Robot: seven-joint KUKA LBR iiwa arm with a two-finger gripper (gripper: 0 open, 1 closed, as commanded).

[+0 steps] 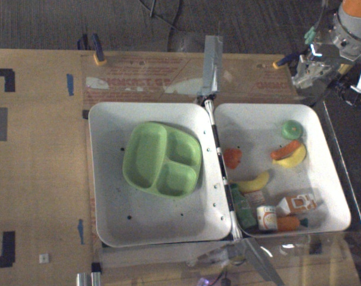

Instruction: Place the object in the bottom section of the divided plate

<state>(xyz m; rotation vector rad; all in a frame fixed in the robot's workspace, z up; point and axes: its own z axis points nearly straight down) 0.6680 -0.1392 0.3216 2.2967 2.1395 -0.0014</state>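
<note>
While the gripper sits up at the far right corner of the counter, outside both bins, we can't tell whether it's open or shut: the tip is a blur of grey metal against the dark floor. Nothing visible in it.

Divided plate: light green, rounded-square, three sections, one long section on its left side and two smaller ones on its right. It lies flat, rotated a bit, in the left bin, well away from the gripper, down and to the left of it. We see nothing in any of its sections.

Which object the task means, we can't say. Candidates all lie in the right bin, below the gripper:
- green round piece, nearest the gripper, just below it
- orange wedge touching a yellow banana-like piece, just under that
- small red-orange item near the divider between bins
- second yellow banana mid-bin
- dark green bottle-like item, white-and-orange can, small carton and an orange carrot-like piece bunched along the near wall, farthest from the gripper
</note>
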